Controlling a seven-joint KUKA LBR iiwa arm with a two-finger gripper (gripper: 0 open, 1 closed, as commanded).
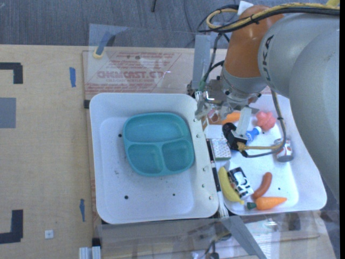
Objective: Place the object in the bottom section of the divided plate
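- Nearest me, a carrot [271,202], sausage [262,184] and banana [228,186] are lying in the right bin [308,185], waiting to be picked.
- Left of them, the teal divided plate [158,143] is sitting in the left bin [108,161], its 3 sections bare.
- Farther back, the gripper [215,104] is hovering over the right bin's far corner; whether it is clenched I cannot tell. Picking looks to be the step; next, a firm grasp.

Lying in the left bin [102,161], of smooth white plastic: divided plate [158,143], teal plastic, matt with a soft sheen. Lying in the right bin [310,185], same white plastic: banana [227,186], carrot [270,202] and sausage [262,185], looking like glossy moulded plastic; ladle [284,151], shining like polished metal. Spreading across the left of the frame: bench top [43,144], pale wood-look board, matt. Reaching in at upper right: arm [302,63], smooth grey casing, with glossy orange band [245,42].
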